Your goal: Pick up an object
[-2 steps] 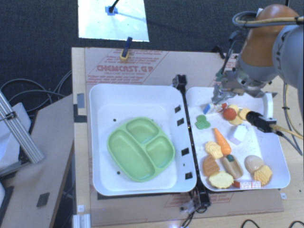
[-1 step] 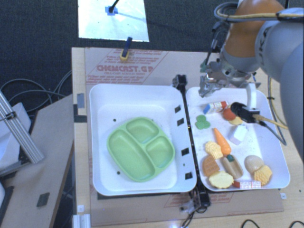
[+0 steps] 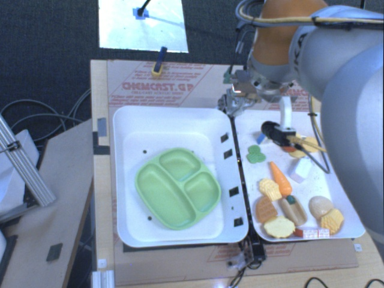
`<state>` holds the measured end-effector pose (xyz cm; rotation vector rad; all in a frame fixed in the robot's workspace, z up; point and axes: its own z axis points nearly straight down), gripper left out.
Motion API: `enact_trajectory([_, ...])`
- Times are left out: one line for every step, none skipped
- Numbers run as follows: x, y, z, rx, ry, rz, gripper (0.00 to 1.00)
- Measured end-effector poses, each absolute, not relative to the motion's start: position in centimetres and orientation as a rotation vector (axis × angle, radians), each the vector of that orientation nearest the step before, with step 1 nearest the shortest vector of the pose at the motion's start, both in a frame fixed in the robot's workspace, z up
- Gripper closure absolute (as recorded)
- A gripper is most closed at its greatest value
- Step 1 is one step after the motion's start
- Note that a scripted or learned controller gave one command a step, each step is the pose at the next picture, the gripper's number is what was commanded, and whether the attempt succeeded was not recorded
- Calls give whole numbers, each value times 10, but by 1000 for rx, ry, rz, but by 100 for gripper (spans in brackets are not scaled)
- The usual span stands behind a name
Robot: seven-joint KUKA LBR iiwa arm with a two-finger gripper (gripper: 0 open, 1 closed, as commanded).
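Jaws low over the far end of the seam between the two white bins, just above the rims, below the grey arm (image 3: 342, 65) and its orange band (image 3: 282, 23) reaching in from the view's right; opening masked by the wrist, so impossible to tell whether spread or closed, and nothing visibly between them. Nearest, in the right-hand bin (image 3: 307, 191), a small blue piece (image 3: 261, 138) and a green leaf-shaped toy (image 3: 256, 155) close to the dividing wall, both apart from the jaws. Toward the near rim, an orange carrot (image 3: 279, 177) tilted and touching a yellow ridged piece (image 3: 270, 189), a white block (image 3: 300, 170) just beside; then a brown bread-like toy (image 3: 266, 209), a sausage toy (image 3: 291, 207), a pale yellow slice (image 3: 279, 227), a beige rounded lump (image 3: 320, 206) and a yellow waffle-like piece (image 3: 332, 221) by the near right corner. In the left-hand bin (image 3: 138, 125), a light green divided plate (image 3: 174, 188) with three compartments, flat on the floor of the bin, well apart from the jaws. Under both bins, a cardboard sheet (image 3: 162, 86) with red lettering; at its far edge a small blue-and-yellow item (image 3: 159, 62); beyond, a pale square sheet (image 3: 143, 17) on dark flooring. At the view's left, a slanted metal rail (image 3: 27, 167) and loose cables (image 3: 36, 113).
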<state>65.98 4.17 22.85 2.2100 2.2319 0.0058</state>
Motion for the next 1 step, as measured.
enact_trajectory([658, 23, 233, 2220, 2220, 2, 100])
